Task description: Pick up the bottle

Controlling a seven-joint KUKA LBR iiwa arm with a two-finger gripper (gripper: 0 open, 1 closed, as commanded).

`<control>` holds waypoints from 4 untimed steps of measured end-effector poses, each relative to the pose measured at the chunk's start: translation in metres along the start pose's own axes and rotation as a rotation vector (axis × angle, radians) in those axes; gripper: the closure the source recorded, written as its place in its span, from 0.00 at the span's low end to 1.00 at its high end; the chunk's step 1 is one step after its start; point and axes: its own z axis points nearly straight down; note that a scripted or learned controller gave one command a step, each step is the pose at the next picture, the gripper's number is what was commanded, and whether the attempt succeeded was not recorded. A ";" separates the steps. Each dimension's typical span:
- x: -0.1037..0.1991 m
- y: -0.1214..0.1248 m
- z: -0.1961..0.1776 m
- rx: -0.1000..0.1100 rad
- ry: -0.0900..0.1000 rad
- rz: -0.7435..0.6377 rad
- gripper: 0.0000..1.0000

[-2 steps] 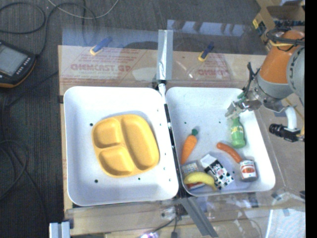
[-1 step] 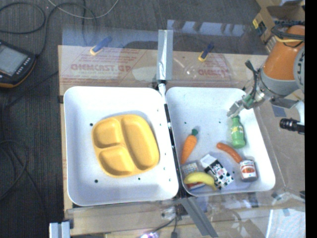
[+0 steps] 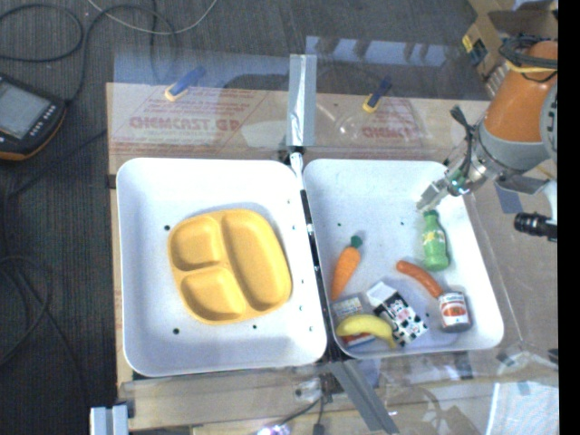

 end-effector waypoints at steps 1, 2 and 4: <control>-0.014 0.037 0.007 0.000 0.001 -0.392 1.00; 0.006 0.004 0.002 0.000 0.003 -0.766 1.00; 0.012 -0.021 0.061 -0.003 0.001 -0.821 0.00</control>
